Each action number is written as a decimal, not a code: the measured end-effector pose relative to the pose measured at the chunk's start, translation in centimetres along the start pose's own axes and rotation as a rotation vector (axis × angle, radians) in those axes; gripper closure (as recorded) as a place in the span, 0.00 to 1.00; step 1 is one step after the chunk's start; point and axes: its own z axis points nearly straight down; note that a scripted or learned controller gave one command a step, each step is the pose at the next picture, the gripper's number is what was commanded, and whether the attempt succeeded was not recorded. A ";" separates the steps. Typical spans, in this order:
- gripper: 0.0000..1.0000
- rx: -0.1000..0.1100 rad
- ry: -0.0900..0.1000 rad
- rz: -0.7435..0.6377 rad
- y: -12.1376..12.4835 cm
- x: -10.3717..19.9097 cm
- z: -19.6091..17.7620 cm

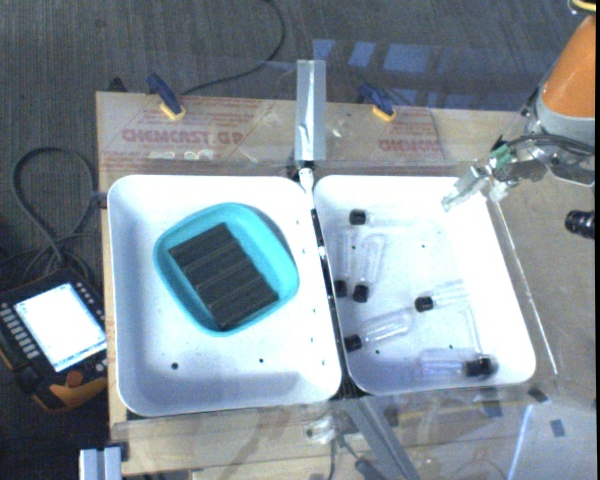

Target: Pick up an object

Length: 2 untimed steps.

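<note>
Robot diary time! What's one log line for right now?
gripper: over right bin's top right rim | holding: nothing seen | clear vials: in right bin | blue dish: left bin

Both bins white: left bin (140, 368) holds a turquoise-blue dish (180, 268) w/ a dark grey ribbed slab (223, 275) striped in black grooves. Right bin (510, 298) has clear tubes (368, 258) w/ black caps. Tabletop (230, 133) pale tan w/ faded red lettering; arm (572, 83) orange up top; pendant (50, 343) black-orange, screen white.
</note>
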 end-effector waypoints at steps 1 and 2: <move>0.00 0.002 0.004 -0.134 -0.6 4.4 10.3; 0.00 -0.001 0.000 -0.067 1.4 1.0 -8.8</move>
